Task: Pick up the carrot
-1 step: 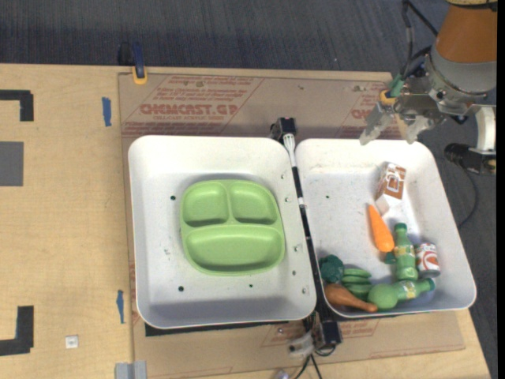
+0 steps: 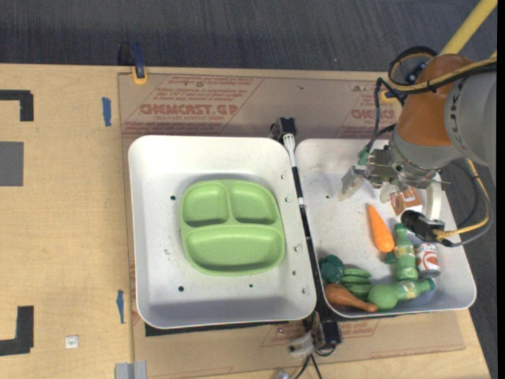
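Orange carrot [image 2: 380, 228] lies just below the claw [image 2: 369, 181], apart.

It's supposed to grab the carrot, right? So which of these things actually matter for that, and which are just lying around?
Part of the job:
- carrot, lying in the right bin
- gripper, just above the carrot, not holding it

Just lying about:
- green divided plate in the left bin
- green bottles
- small can
- dark green vegetable
- brown-orange toy
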